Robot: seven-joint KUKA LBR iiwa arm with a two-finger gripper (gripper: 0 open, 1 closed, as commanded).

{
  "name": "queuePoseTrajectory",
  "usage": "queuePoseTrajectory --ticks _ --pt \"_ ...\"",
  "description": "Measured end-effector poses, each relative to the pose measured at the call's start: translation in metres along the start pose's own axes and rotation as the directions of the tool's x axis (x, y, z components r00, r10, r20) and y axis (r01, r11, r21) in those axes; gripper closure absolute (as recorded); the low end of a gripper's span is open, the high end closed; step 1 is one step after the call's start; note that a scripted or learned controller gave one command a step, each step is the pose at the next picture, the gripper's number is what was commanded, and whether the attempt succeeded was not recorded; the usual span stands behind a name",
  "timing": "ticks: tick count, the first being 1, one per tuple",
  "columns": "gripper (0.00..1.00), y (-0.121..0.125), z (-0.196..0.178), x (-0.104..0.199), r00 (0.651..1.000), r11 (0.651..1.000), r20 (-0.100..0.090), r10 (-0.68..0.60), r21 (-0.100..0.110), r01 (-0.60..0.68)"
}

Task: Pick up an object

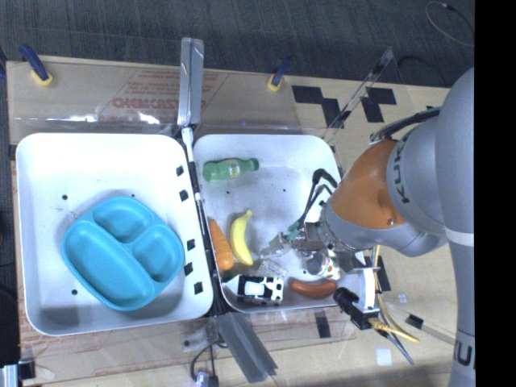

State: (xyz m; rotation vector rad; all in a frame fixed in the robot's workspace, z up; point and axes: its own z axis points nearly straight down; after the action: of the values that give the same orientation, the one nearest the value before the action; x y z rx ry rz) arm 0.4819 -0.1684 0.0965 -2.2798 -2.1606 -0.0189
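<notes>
The arm reaches into the right bin from the right, its claw low among the clutter, whether spread or closed I cannot tell. Candidates crowd the bin's near corner: banana, carrot, sausage, cow toy. The green bottle lies apart, an easier target, I'd judge. The blue tray occupies the left bin.

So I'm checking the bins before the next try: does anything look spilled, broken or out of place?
Nothing stands out. The green bottle, banana, carrot and sausage lie loose in the right bin; the blue tray sits flat in the left bin.
</notes>
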Motion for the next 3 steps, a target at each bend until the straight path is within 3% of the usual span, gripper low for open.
queuePoseTrajectory --ticks 1,2,3 --pt "0.00 0.063 -0.017 -0.014 0.996 0.996 0.008 0.086 0.009 -0.086" --pt "0.00 0.002 0.005 -0.032 0.987 0.987 0.009 0.163 0.010 -0.163" --pt "0.00 -0.001 0.006 0.015 0.974 0.974 0.009 0.225 0.010 -0.225"
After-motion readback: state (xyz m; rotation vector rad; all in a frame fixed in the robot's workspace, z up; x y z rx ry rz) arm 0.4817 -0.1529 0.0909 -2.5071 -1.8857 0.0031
